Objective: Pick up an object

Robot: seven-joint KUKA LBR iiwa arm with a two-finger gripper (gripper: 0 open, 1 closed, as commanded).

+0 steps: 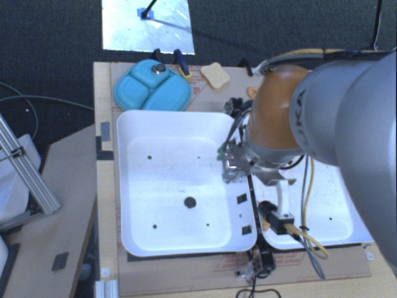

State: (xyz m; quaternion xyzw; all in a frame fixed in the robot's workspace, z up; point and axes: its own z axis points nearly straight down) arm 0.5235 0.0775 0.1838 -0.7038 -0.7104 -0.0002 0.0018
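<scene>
Two white bins sit side by side on the table (pixel 105 185), and the left bin (pixel 133 166) holds what looks like the only loose thing: a small dark round disc (pixel 190 202), flat, lying on the bin floor a bit right of centre and toward the near wall. It is well apart from every wall, with bare white floor all round it; a few tiny dark dots mark the floor elsewhere. The right bin (pixel 332 222) is mostly covered by the arm (pixel 347 104), grey with an orange band, which comes in from the right and hangs over the shared edge between the bins. The gripper (pixel 231 160) sits low at that edge, just inside the left bin's right wall, up and to the right of the disc and not touching it. Cannot tell from this angle how wide it is open, and nothing is visibly held. Behind the bins a blue divided plate (pixel 152 87) and a slice of bread (pixel 215 75) lie on the table. Cables (pixel 307 234) trail down over the right bin's near rim.
</scene>
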